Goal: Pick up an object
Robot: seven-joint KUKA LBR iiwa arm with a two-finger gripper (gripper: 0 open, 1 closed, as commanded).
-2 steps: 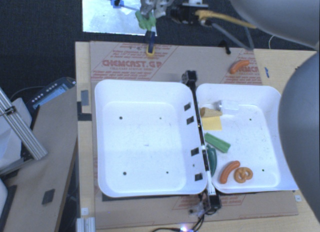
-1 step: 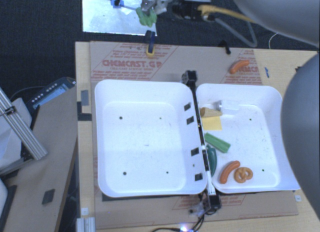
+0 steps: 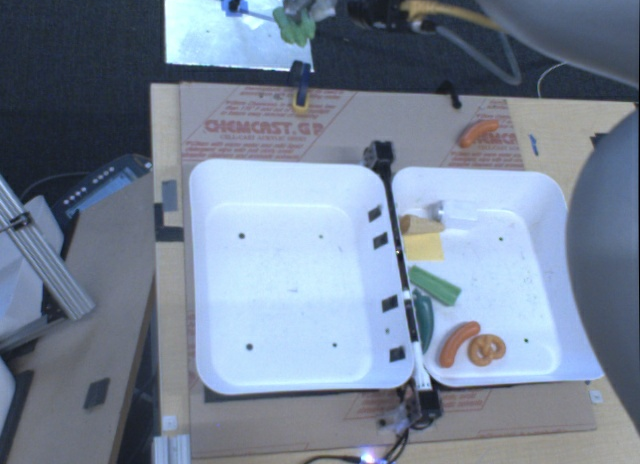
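My gripper point(image 3: 303, 10) is raised high at the top of the camera view, beyond the far edge of the left bin point(image 3: 215, 187). It is shut on a small light-green object point(image 3: 294, 29) that hangs between its fingertips. The right bin point(image 3: 540, 202) holds a yellow block point(image 3: 422, 246), a green block point(image 3: 435, 285), a dark green pepper point(image 3: 424, 319), an orange sausage point(image 3: 458, 344), a pretzel point(image 3: 487, 350) and a pale clear item point(image 3: 456, 213).
A second orange sausage point(image 3: 478, 133) lies on the cardboard behind the right bin. A blue and yellow clamp point(image 3: 299, 88) stands behind the left bin. A black hinged divider point(image 3: 392, 252) runs between the bins. A metal rail point(image 3: 40, 262) lies at the left.
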